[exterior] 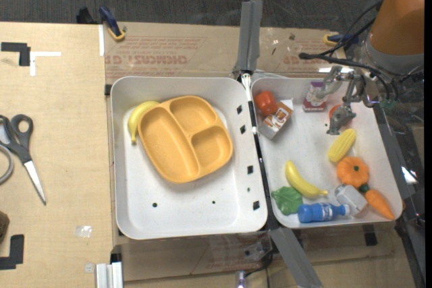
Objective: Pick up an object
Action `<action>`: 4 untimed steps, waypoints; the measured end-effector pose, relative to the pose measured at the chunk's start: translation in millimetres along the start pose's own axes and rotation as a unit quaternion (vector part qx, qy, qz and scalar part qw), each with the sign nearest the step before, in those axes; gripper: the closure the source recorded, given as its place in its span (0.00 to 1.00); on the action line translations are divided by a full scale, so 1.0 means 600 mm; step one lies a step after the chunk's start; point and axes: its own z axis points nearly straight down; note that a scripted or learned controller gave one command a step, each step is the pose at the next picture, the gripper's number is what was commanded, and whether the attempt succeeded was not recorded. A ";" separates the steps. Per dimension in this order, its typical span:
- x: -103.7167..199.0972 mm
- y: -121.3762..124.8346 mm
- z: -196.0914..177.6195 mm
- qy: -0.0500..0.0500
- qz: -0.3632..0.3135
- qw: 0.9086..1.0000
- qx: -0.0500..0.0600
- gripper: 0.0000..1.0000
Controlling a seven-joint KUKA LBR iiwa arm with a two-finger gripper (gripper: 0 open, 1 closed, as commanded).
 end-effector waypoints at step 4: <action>0.122 -0.103 0.161 -0.002 0.052 0.999 0.001 0.00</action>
